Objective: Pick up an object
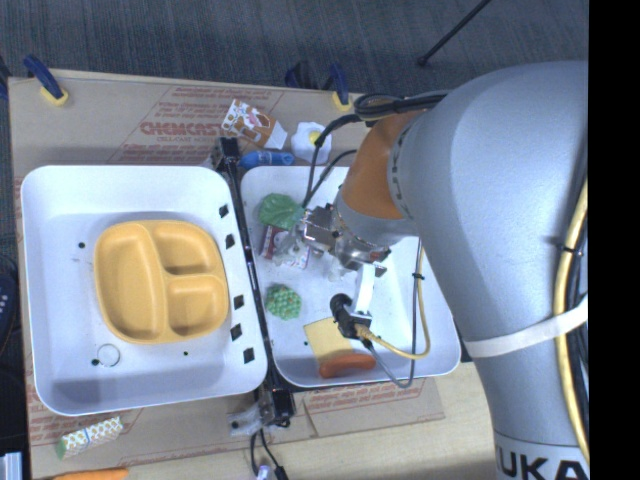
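My gripper (312, 230) reaches down into the right bin (432, 340), near its left middle. Its metal tip sits against a crumpled red and white packet (282, 249). Just behind that lies a green leafy toy (279, 210). A round green knobbly item (283, 301) rests closer to the front. A yellow wedge (323, 339) and an orange sausage-shaped piece (346, 366) lie at the front edge. The wrist and cables hide the middle of the bin.
The left bin (45, 208) holds a yellow divided tray (160, 276) and a small clear ring (107, 355). Behind the bins lie a printed packet (247, 121), a blue item (266, 157) and a white and yellow item (310, 136). The arm's large grey body (500, 218) covers the right side.
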`<state>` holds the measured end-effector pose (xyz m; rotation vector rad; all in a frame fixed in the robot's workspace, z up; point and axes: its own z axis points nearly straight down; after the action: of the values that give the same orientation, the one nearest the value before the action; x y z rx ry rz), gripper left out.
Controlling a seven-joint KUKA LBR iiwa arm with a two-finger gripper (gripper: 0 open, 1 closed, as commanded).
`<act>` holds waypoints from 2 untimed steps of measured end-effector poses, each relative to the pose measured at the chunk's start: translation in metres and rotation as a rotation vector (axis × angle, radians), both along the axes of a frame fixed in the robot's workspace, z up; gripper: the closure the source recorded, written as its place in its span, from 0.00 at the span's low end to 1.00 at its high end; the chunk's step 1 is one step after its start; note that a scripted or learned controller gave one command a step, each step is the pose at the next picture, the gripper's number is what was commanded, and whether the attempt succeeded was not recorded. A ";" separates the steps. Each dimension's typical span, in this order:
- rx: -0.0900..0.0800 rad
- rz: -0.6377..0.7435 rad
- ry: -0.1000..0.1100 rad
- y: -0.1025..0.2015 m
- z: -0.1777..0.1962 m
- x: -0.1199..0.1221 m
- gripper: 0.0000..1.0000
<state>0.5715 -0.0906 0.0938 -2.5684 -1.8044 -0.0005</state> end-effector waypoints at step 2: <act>-0.001 -0.423 0.004 -0.010 0.000 0.076 0.00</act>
<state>0.6478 -0.1002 0.0936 -2.8884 -1.2246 0.0052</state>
